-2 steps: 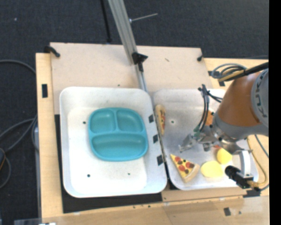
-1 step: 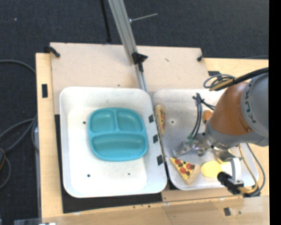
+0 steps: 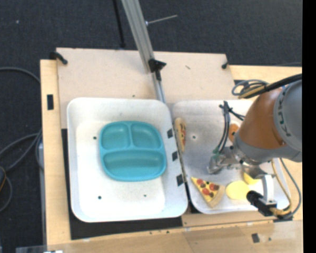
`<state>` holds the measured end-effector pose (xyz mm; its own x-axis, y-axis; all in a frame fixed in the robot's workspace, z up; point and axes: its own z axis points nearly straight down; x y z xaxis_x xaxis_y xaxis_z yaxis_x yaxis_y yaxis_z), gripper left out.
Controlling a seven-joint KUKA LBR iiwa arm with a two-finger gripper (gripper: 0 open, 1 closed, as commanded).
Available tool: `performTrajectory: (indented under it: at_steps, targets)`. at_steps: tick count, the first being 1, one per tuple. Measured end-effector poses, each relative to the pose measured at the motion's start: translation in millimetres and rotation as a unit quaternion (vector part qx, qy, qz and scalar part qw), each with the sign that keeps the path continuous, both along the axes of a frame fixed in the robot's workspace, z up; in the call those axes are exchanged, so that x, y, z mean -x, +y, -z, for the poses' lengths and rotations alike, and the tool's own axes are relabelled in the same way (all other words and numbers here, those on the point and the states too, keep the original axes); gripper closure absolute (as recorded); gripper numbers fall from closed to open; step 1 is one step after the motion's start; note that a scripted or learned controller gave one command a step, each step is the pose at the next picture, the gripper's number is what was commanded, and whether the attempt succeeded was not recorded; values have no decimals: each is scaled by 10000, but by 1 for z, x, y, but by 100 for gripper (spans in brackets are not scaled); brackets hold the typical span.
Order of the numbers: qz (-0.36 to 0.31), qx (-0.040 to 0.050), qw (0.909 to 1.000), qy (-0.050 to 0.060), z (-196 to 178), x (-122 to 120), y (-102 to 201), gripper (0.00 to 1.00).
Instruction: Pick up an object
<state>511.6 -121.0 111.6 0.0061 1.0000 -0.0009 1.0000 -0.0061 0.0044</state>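
Down in the right-hand shallow white bin point(image 3: 200, 115), the grey arm with its orange band point(image 3: 260, 123) reaches in from the right, and its metal two-finger gripper point(image 3: 219, 165) hangs low over the bin floor near the middle. How far the pincer stands apart cannot be told from this slanted view, and nothing can be made out between its tips. Just below and to the left of the gripper lies a toy pizza slice point(image 3: 207, 188) with a tan crust and red toppings, pointing toward the divider between the bins. Beside it on the right sits a flat yellow rounded piece point(image 3: 236, 190), partly overlapped by a white and black part of the arm's fittings point(image 3: 263, 191). Along the left wall of this bin, close to the divider, a narrow tan and reddish toy food item point(image 3: 179, 133) lies lengthwise. The left-hand white bin point(image 3: 84, 194) holds a teal plastic divided plate with three compartments point(image 3: 132, 151), resting near its centre, well apart from the gripper.
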Motion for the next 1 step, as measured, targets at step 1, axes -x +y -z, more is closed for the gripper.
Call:
performTrajectory:
  at_steps: [1]
  targets:
    - [-37, 8, 10000, -20, -63, 2, -6, 100]
